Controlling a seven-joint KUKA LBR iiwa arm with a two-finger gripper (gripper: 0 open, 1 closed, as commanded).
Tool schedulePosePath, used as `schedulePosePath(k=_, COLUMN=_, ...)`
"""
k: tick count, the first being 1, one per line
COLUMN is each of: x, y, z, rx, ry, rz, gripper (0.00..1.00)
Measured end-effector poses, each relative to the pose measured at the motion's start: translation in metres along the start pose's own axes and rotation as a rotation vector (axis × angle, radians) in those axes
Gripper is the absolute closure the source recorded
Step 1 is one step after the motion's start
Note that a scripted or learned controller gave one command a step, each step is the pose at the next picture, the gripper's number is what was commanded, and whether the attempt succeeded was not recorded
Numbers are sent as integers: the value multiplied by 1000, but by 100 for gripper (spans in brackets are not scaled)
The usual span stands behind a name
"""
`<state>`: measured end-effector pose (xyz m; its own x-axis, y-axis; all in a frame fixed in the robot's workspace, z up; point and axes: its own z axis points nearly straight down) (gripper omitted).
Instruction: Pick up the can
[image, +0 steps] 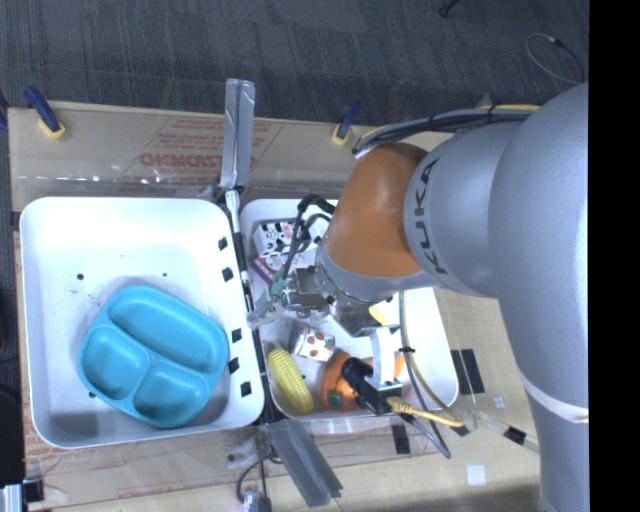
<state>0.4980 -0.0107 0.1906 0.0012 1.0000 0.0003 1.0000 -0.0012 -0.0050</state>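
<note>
My grey arm with its orange band (375, 215) hangs over the right bin (430, 330) and covers most of it. The gripper (293, 295) points down near the bin's left wall, at about mid-height. Just below it lies a small white object with red and green marks (317, 347), which may be the can. Another printed white and dark object (273, 240) lies at the bin's far left corner, partly behind the arm. I cannot tell whether the gripper touches either one.
A yellow corn cob (288, 381) and an orange toy (338, 385) lie at the right bin's near edge. The left bin (60, 230) holds a blue divided plate (153, 352). A grey divider (237, 130) runs between the bins.
</note>
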Motion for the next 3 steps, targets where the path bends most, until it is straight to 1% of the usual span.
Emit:
schedulePosePath(k=1, x=-43, y=-22, z=0, rx=1, ry=0, rz=121, gripper=0)
schedulePosePath(k=2, x=-80, y=-20, z=85, rx=-7, ry=1, rz=194, gripper=0)
schedulePosePath(k=3, x=-80, y=-21, z=77, rx=-2, ry=0, rz=188, gripper=100)
